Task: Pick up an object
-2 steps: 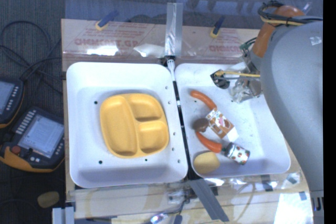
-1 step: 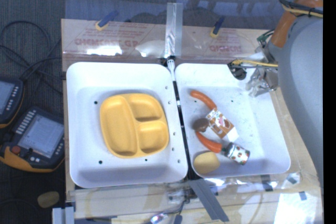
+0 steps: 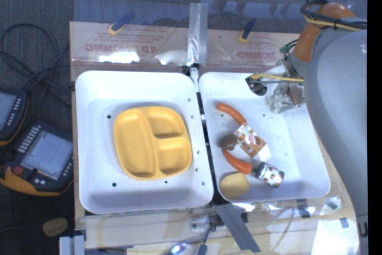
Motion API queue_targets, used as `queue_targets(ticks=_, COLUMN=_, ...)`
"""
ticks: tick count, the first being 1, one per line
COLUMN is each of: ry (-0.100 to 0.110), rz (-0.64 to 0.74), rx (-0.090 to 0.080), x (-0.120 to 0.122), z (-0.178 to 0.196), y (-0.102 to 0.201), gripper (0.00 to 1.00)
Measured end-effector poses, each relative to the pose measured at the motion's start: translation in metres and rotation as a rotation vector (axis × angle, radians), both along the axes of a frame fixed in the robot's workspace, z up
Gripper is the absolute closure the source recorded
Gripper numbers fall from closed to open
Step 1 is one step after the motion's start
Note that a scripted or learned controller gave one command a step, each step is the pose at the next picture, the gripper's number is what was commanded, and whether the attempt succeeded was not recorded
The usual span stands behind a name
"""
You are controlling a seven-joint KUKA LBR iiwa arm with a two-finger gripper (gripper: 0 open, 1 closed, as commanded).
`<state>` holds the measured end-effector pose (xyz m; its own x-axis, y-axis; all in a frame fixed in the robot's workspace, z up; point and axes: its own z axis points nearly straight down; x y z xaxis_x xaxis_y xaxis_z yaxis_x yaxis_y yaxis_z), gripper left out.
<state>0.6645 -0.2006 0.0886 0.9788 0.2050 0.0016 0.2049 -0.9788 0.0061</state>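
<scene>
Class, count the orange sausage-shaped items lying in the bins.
2. One sausage lies in the right bin near the divider; the other sausage lies below it, partly under the small carton. More could be hidden beneath the clutter.

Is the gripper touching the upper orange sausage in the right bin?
Apart. The camera view shows the gripper near the right bin's upper right corner, with bare white floor between it and the upper orange sausage.
</scene>
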Motion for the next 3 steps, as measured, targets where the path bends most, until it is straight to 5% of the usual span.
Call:
queue_targets(ticks=1, ry=0.007, rz=0.001, rx=0.005, x=-0.002, z=0.022, y=0.051, gripper=1.00)
queue_targets(ticks=2, ry=0.000, rz=0.002, rx=0.003, x=-0.001, z=0.001, y=0.043, gripper=1.00)
queue_targets(ticks=3, ry=0.006, rz=-0.003, rx=0.006, x=-0.010, z=0.032, y=0.022, gripper=1.00)
